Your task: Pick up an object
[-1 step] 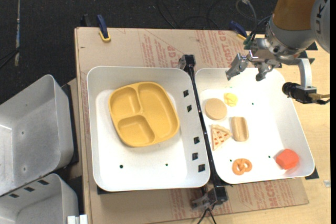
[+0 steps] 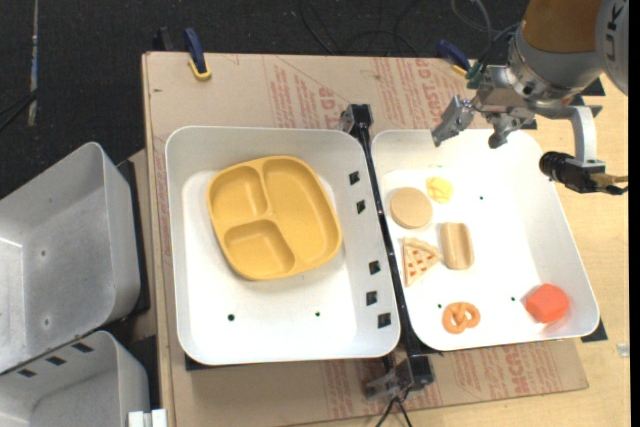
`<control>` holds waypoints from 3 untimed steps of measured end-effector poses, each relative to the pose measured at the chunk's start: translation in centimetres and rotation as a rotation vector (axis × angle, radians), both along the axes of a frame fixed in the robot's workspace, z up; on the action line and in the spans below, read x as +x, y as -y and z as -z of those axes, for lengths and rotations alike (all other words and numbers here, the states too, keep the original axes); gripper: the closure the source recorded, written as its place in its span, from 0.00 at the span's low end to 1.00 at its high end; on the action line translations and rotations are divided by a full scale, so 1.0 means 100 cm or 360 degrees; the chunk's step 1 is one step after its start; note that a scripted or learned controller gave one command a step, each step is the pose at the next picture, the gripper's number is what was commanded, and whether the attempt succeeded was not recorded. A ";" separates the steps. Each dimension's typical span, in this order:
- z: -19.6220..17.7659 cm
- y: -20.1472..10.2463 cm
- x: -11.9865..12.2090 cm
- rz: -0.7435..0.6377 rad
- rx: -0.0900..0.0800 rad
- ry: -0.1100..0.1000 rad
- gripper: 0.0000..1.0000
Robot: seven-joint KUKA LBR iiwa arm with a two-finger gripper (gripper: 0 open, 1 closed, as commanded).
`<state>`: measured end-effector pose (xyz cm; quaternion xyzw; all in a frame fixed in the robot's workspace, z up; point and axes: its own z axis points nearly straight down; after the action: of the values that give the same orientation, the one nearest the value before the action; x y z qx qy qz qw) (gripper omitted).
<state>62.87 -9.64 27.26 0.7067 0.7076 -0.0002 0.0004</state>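
The gripper [image 2: 472,127] hangs spread and empty above the far edge of the right bin [image 2: 575,250], so nothing is picked yet. The nearest candidate, a small yellow piece [image 2: 438,188], lies in that bin just below the gripper; reaching down and grasping remain.

The two-finger gripper [image 2: 473,126] hangs over the right white bin [image 2: 570,245] at its 12 o'clock edge, fingers spread, nothing between them. Within this bin: a round tan cookie [image 2: 410,208], a small yellow piece [image 2: 438,188], a pizza slice [image 2: 419,258], a tan bun [image 2: 456,245], a pretzel [image 2: 460,318], and a red-orange ball [image 2: 547,303] at 5 o'clock. The left white bin [image 2: 190,315] carries a yellow three-compartment plastic plate [image 2: 273,215].
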 end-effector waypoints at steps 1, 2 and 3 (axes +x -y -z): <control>0.052 0.001 0.010 0.0002 0.0001 -0.0007 0.00; 0.112 0.006 0.016 0.0004 0.0001 -0.0007 0.00; 0.173 0.008 0.017 0.0003 -0.0002 0.0004 0.00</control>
<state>64.54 -10.45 9.97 0.7074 0.7068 0.0002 0.0016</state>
